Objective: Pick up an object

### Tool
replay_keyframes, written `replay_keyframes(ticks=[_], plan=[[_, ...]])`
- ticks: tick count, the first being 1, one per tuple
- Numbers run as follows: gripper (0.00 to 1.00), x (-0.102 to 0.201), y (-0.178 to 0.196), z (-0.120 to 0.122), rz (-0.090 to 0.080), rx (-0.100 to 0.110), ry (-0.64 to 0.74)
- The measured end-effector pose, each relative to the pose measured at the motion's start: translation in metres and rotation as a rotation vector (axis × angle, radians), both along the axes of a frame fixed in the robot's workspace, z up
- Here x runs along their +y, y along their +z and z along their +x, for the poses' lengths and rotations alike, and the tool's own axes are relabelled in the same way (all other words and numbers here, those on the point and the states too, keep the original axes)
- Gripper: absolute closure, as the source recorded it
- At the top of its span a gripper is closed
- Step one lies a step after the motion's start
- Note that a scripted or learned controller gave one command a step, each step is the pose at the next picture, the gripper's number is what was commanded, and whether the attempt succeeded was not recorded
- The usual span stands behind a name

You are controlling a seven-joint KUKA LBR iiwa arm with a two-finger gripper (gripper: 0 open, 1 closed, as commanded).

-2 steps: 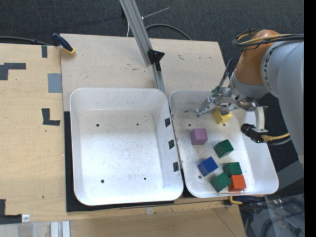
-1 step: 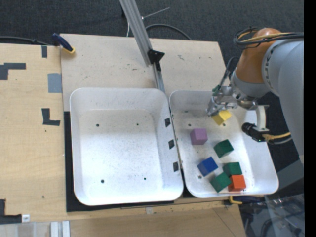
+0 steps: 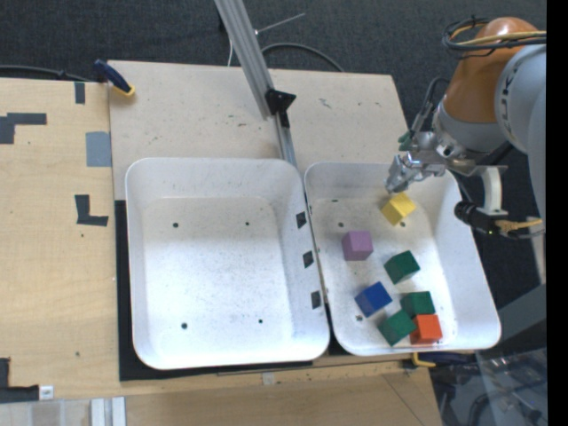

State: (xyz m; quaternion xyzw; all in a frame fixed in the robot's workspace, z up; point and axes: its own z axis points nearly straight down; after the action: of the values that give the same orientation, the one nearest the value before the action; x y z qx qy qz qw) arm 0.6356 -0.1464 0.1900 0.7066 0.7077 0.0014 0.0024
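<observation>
Reaching in from your right, the arm (image 3: pixel 497 87) is holding its gripper (image 3: pixel 397 182) low over the far part of the right bin (image 3: pixel 470 273). You are looking at a yellow cube (image 3: pixel 398 208) sitting on the bin floor just beside and below the gripper tip, tilted slightly, close enough that contact cannot be judged. Whether the gripper is spread or pressed together cannot be told from this angle. Nearer you in the same bin, a purple cube (image 3: pixel 358 245), a green cube (image 3: pixel 402 266), a blue cube (image 3: pixel 373 298), two more green cubes (image 3: pixel 417 303) (image 3: pixel 397 327) and an orange cube (image 3: pixel 428 328) are lying well apart from the gripper. To its left, the left bin (image 3: pixel 142 238) is sitting alongside.
</observation>
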Motion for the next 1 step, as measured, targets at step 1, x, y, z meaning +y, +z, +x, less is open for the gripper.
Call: replay_keyframes(ticks=[1], plan=[[1.00, 0.0003, 0.0488, 0.0010, 0.000, 0.001, 0.000]])
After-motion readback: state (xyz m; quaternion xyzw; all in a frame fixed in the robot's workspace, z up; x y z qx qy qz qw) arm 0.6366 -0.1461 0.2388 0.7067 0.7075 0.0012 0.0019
